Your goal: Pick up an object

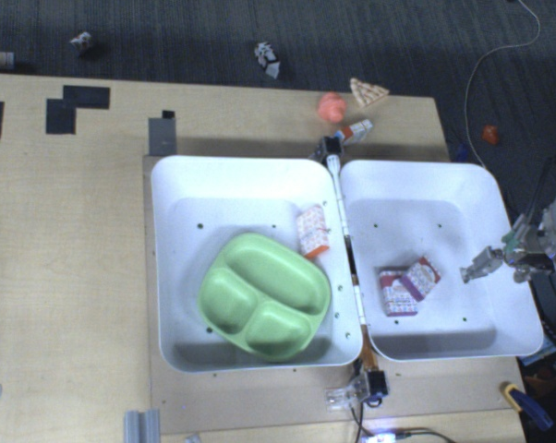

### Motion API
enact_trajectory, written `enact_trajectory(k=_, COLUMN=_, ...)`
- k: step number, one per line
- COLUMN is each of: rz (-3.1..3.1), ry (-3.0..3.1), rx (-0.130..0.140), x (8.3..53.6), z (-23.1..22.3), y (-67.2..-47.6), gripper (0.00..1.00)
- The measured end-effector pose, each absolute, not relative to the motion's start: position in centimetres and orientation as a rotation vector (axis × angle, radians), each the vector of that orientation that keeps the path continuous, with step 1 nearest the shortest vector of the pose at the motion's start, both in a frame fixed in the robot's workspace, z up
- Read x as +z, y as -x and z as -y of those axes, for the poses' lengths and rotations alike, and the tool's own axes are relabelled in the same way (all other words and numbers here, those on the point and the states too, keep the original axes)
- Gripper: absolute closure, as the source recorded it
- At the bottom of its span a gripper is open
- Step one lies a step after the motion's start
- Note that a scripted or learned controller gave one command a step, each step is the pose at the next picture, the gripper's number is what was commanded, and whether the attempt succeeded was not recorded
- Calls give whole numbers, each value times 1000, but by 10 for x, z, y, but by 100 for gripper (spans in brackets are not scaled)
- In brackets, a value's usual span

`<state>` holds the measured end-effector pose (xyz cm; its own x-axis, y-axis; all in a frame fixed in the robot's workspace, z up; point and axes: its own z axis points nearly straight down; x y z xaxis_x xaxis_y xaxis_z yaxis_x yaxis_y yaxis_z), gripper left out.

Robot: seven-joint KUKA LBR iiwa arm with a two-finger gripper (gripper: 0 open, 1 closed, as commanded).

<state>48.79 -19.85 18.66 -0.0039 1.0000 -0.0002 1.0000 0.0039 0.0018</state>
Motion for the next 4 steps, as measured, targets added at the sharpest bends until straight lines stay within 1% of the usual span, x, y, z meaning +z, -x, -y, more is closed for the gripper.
enact_trajectory(k=1, rz=-2215, ry=-2213, rx=7, x=103, z=147, y=-490, gripper=0)
enact_trajectory(k=2, rz=-2200, ry=-2213, rx=-2, x=89, z=109, y=-489, gripper=0)
enact_trajectory(k=3, rz=-2207, ry=-2214, rx=5, x=88, z=112, y=-489, gripper=0)
enact_trajectory(k=4, rz=-2223, ry=-2210, rx=7, x=86, z=135, y=-577, gripper=0)
